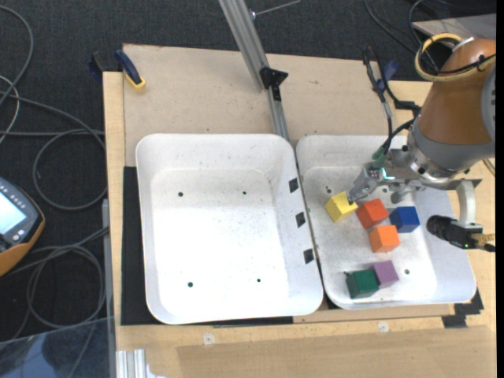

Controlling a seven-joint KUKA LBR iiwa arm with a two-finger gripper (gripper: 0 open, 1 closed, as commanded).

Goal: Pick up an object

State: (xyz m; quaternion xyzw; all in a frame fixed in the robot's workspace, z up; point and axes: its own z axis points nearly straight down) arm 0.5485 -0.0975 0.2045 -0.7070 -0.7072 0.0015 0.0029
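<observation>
Several small blocks lie in the right bin (339, 286): a yellow block (340, 207), a red-orange block (372, 213), an orange block (384, 238), a blue block (406, 218), a purple block (386, 272) and a green block (362, 283). My gripper (367, 187) hangs over the right bin, just above and to the right of the yellow block and close over the red-orange one. Its grey fingers point down-left toward those blocks. I see no block held between them.
The left bin (150, 235) sits beside the right one, with black clips along the shared wall. A slanted metal post (250, 38) rises behind the bins. Clamps (130, 68) and cables lie at the bench edges.
</observation>
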